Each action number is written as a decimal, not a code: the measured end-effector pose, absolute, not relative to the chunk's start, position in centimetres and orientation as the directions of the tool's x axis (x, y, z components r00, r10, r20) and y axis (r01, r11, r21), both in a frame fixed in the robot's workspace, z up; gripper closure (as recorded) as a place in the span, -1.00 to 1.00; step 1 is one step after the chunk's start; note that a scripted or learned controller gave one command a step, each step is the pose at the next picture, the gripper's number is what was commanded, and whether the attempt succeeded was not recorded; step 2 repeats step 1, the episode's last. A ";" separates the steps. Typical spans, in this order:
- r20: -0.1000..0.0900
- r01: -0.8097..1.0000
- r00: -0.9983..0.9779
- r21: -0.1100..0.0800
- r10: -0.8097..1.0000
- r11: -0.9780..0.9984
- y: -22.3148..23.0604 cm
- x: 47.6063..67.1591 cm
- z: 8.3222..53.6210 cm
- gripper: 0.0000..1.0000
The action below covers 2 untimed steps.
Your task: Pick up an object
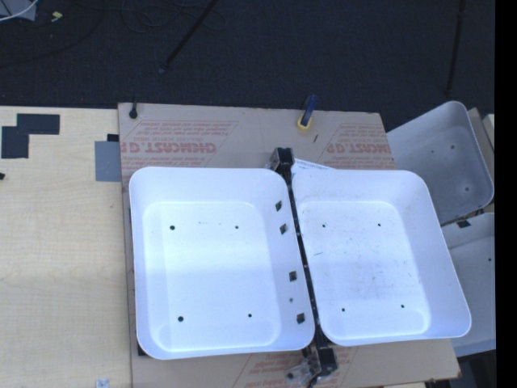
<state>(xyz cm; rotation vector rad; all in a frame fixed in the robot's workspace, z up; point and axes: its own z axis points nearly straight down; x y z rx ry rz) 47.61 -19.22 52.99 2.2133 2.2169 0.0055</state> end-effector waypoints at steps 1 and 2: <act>-0.001 1.000 0.001 0.000 1.000 -0.001 -21.4 47.6 53.8 1.00; -0.001 1.000 0.001 0.000 1.000 -0.001 -21.4 47.6 53.8 1.00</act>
